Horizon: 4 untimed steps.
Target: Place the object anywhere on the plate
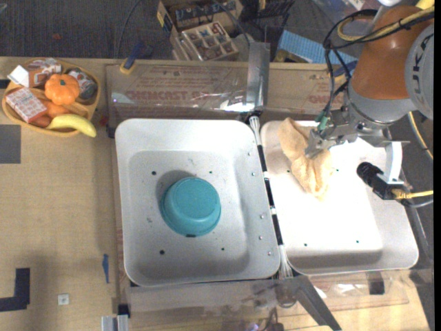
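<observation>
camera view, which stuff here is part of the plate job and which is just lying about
Part of the job:
- teal plate in the left bin
- beige cloth in the right bin
- end effector on the cloth

Lying about:
- bowl of toy food, with banana
- cardboard box

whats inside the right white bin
A crumpled cream cloth lies in the right white bin, at its far end, with the gripper at the cloth's upper edge. The bin floor beneath the cloth is covered.
</observation>
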Each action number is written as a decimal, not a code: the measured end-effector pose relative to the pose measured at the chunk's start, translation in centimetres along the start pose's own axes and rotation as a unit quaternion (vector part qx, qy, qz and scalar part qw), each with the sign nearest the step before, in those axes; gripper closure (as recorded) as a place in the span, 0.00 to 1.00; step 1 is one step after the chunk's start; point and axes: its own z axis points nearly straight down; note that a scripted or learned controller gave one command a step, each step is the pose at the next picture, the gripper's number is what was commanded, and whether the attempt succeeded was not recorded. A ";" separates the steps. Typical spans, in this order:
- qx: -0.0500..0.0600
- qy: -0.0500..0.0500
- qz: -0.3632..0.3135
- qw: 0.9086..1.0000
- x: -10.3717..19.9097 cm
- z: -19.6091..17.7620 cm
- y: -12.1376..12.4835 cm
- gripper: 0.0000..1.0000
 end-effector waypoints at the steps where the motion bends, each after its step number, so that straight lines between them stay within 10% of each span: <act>1: 0.001 0.001 -0.199 0.980 5.2 -1.0 -0.5 1.00; 2: 0.001 0.001 -0.390 0.921 9.8 0.0 -0.7 1.00; 3: 0.000 0.002 -0.564 0.826 14.4 0.7 -2.1 1.00; 4: -0.001 0.002 -0.646 0.764 18.9 1.3 -2.7 1.00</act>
